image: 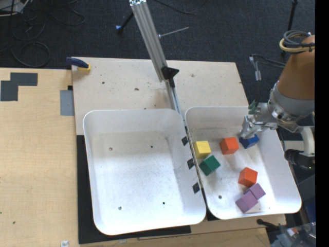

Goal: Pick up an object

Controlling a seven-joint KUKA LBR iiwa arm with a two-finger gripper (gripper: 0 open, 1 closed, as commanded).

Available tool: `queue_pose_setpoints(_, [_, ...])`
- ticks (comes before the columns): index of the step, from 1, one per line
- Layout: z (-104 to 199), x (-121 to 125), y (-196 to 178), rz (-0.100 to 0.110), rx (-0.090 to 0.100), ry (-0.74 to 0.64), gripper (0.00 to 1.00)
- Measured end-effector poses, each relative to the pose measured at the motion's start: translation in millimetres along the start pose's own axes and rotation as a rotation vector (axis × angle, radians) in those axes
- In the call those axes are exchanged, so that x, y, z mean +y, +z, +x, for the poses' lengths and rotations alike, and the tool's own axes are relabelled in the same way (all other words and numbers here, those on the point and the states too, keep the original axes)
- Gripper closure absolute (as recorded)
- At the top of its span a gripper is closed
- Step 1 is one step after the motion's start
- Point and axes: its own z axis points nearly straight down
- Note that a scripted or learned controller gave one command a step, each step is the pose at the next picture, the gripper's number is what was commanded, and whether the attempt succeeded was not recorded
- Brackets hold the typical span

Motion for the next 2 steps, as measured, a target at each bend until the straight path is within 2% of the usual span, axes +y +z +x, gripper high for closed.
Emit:
queue_pose_setpoints(1, [3,0,-63,-0.002,-0.001,-0.001,1.0])
queue_pose_setpoints(2, [48,-6,-44,0.007,0.002,-0.002,1.0])
